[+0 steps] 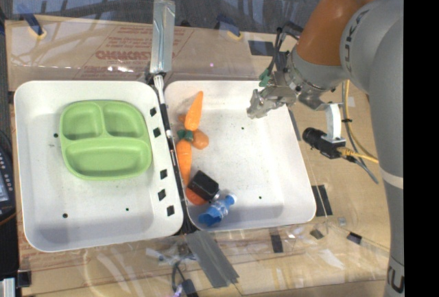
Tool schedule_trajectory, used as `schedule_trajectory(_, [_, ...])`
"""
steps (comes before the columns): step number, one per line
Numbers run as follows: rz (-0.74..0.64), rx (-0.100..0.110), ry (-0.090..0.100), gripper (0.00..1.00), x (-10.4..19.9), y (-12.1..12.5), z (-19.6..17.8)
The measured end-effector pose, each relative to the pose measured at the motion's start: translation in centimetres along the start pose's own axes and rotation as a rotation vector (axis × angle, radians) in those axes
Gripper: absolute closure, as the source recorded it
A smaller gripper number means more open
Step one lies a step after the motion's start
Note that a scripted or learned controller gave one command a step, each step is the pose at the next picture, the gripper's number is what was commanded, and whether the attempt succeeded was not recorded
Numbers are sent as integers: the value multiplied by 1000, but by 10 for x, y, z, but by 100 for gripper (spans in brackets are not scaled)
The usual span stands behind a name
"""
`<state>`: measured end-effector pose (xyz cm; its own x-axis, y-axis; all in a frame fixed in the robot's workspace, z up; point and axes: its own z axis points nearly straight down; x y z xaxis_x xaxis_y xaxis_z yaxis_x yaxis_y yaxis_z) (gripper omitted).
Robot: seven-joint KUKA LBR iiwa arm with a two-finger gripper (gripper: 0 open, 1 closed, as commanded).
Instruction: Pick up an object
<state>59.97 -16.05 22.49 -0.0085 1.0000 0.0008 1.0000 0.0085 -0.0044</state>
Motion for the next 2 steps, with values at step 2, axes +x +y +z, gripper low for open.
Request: schedule_trajectory(2, [-222,3,-8,0,61,57,102])
